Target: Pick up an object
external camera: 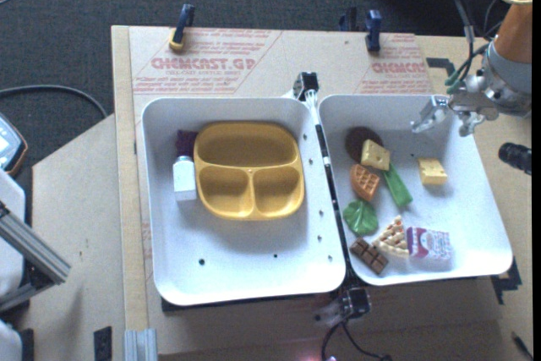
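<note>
Nearest the camera, at the front of the right bin (494,220), a small pink-and-white carton (430,247) is seen lying beside a chocolate bar (368,255) and a pale wedge-shaped piece (392,236) whose kind cannot be made out. Behind them lie a green leaf (362,217), a waffle (365,181), a green strip (397,187), two cheese cubes (375,155) (434,172) and a dark round piece (363,137) partly covered by the nearer cube. The gripper (448,117) is held over the bin's back right corner, fingers spread with nothing between them — the arm behind it is cut off at the frame edge. In the left bin (161,207) a yellow divided plate (249,169) partly hides a dark purple object (186,139); a white bottle (184,178) touches the plate's left rim.
</note>
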You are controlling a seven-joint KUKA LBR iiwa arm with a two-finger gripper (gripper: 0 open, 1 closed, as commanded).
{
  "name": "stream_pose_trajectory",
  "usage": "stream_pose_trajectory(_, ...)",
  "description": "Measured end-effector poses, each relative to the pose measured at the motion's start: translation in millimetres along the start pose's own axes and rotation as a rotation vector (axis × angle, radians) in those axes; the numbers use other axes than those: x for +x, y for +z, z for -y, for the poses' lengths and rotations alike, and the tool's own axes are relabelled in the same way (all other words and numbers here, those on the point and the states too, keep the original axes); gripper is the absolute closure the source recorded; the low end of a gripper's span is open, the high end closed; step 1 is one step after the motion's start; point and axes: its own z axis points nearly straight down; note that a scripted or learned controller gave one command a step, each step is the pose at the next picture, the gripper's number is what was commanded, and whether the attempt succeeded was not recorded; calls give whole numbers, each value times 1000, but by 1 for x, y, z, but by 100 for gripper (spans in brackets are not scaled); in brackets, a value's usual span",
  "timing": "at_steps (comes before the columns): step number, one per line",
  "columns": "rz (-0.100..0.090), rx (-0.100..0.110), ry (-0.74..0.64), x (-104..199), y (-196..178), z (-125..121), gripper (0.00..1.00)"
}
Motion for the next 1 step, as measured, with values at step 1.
stream_pose_trajectory(1,3,-15,-3,0,-9,-3,0)
